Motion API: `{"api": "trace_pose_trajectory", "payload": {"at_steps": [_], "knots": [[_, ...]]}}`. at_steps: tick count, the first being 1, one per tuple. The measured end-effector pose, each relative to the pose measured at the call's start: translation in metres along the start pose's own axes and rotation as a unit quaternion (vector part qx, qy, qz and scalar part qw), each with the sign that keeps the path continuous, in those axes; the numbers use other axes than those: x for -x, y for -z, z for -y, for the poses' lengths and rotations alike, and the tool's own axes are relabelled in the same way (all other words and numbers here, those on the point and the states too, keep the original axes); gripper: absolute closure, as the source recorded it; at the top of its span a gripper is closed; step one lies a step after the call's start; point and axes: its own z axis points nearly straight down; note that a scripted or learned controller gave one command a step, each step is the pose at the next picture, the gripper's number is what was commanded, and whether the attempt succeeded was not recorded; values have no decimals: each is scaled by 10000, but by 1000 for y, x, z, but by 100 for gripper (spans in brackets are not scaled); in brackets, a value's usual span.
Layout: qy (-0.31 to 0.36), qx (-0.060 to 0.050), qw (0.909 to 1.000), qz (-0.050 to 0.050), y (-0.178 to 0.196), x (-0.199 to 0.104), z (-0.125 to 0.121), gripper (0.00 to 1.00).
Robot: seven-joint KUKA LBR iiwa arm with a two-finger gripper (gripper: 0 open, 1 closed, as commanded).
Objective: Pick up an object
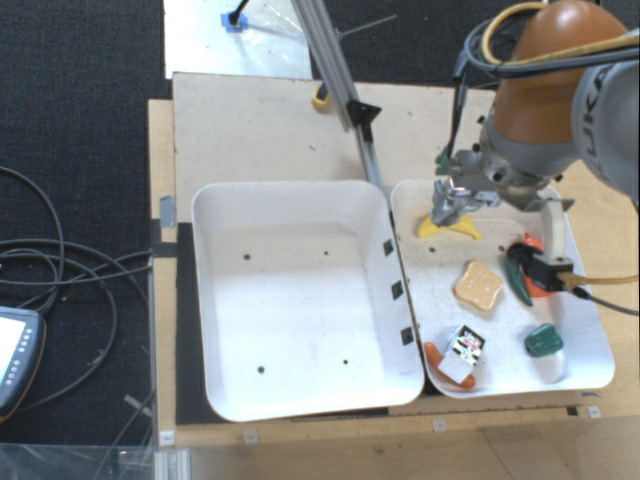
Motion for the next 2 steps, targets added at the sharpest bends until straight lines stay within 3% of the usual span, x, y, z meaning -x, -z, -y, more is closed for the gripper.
{"api": "trace_pose_trajectory", "payload": {"at_steps": [2], "knots": [[-5,-1,10000,0,-33,-86,-50,100]]}}
